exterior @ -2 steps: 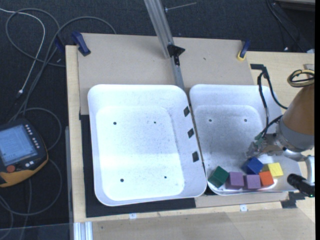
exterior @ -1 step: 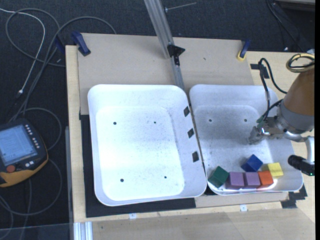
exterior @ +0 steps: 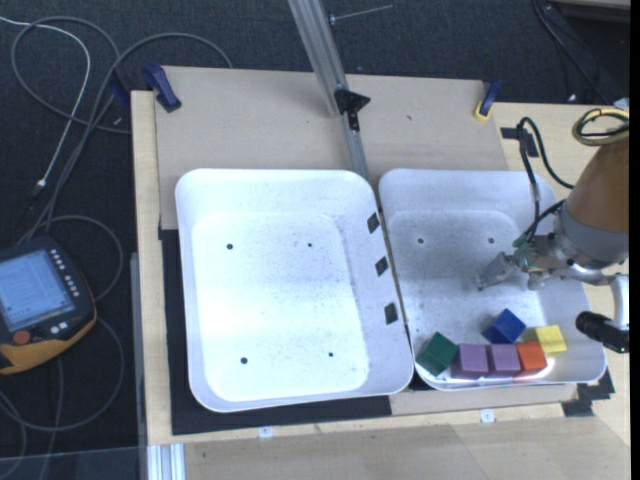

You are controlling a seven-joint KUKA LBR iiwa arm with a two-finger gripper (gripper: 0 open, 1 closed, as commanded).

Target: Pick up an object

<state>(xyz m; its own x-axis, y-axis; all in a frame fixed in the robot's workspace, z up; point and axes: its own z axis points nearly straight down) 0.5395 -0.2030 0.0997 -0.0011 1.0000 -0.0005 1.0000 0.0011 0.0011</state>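
Gripper (exterior: 500, 271) is seen spread open, nothing gripped; the blue cube (exterior: 507, 326) is parked just nearer, slightly right of it.

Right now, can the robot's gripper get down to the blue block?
Probably yes: the gripper hangs in the right bin, above the blue block, with bare floor between them.

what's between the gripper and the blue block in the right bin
Nothing: in the camera view only bare white floor of the right bin separates the gripper from the blue block.
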